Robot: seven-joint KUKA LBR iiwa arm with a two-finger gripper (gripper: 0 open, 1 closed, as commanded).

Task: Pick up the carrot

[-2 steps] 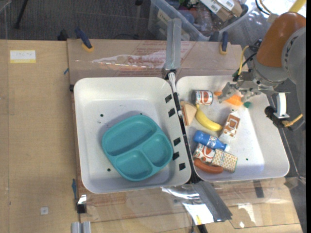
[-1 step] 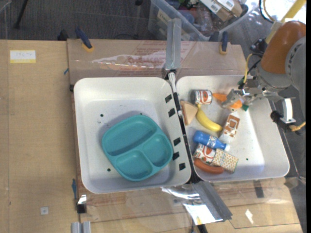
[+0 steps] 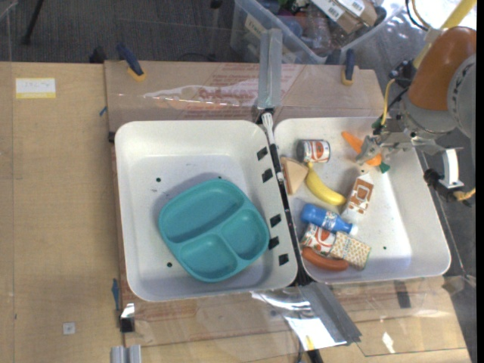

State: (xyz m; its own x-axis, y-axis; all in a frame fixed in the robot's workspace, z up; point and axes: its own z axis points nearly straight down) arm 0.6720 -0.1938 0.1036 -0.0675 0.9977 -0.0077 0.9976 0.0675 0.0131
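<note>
Here, you find the carrot (image 3: 352,140) lying near the back of the right bin (image 3: 423,233), toward its right side, with the gripper (image 3: 376,151) right against its lower end. You cannot tell whether the jaws are spread or pinching it. Left of the carrot stands a small can (image 3: 314,151); nearer you lie a banana (image 3: 324,190), a brown carton (image 3: 361,194) and a blue bottle (image 3: 327,219). A teal divided plate (image 3: 213,229) sits in the left bin (image 3: 144,157).
</note>
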